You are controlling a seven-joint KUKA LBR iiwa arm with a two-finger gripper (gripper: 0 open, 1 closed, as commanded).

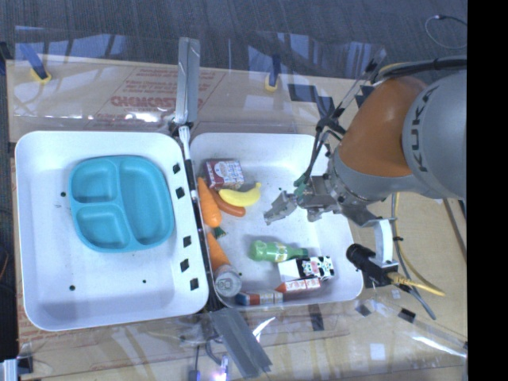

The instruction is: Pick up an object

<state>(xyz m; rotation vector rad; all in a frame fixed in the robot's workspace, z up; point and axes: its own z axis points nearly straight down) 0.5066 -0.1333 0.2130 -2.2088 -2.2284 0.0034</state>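
While my claw (279, 210) hung over the right bin (262, 145), near the banana (242, 196), I could not tell its state, so I judged I was approaching and next had to descend onto it.

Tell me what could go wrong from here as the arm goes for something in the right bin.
The items are packed close: the banana lies against an orange carrot, so a grab there might catch both or nudge one away. The green bottle lies on its side and could roll out of a pinch. The hand hovers over bare bin floor, apart from every item, so closing right here would likely grip nothing.
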